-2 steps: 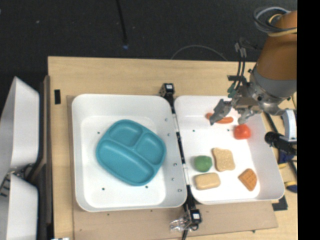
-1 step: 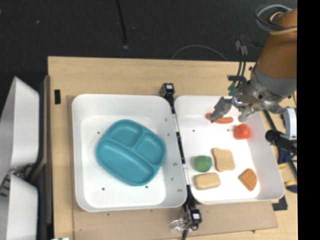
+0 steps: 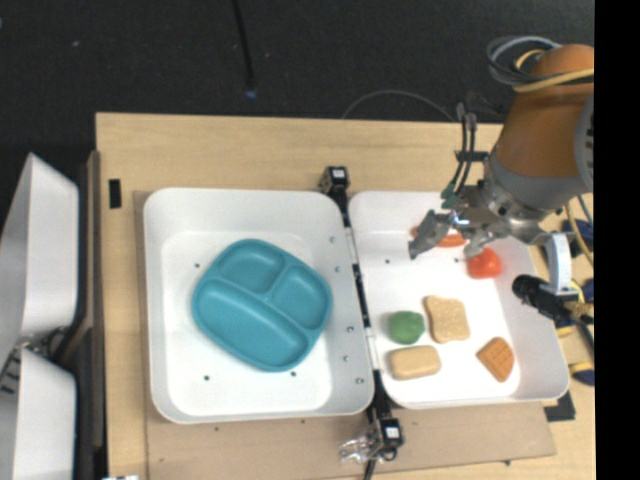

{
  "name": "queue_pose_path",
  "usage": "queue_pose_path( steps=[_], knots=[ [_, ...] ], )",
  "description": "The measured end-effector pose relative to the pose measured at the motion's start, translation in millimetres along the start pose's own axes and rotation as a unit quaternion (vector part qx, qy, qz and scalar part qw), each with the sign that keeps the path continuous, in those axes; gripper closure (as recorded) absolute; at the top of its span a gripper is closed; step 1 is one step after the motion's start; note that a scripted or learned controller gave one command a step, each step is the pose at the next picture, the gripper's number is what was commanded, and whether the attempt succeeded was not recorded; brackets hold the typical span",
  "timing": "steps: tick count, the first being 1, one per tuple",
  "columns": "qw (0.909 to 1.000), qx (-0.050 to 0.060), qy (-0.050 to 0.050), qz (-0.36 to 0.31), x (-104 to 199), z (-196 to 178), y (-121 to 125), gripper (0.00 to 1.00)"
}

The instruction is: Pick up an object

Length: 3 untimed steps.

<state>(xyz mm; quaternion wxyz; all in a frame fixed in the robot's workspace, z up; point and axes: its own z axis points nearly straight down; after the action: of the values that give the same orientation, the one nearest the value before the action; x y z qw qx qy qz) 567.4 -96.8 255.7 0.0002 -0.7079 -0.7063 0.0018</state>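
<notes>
Desk (image 3: 120,148): carries two bins side by side.
Left bin (image 3: 170,368): holds a divided plate (image 3: 262,302) near its middle.
Right bin (image 3: 545,363): holds five food pieces.
Far part: one piece (image 3: 484,263) just beside the tool (image 3: 447,231).
Near part: round piece (image 3: 405,327) leftmost, slice (image 3: 447,319) beside it, roll (image 3: 413,362) in front, wedge (image 3: 496,358) rightmost.

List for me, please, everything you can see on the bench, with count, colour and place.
shallow white plastic bins: 2, white, side by side; left bin, right bin
teal divided plastic plate: 1, teal, left bin
round green toy food: 1, green, right bin centre
tan toast-like slice: 1, tan, beside the green piece
beige bread-roll toy: 1, beige, right bin front
orange-brown wedge: 1, front right
red-orange round toy: 1, near the pincer
orange piece: 1, partly hidden under the pincer
pincer: 1, grey, over right bin's back
</notes>
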Motion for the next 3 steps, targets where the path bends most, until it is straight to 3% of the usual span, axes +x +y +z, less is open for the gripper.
queue_pose_path(
  steps=[2, 3],
  knots=[
    [1.0000, 0.000, 0.000, 0.000, -5.2, 103.0, -6.0, 0.00],
    [1.0000, -0.003, 0.001, 0.002, -4.6, 89.7, -4.3, 1.00]
  ],
)
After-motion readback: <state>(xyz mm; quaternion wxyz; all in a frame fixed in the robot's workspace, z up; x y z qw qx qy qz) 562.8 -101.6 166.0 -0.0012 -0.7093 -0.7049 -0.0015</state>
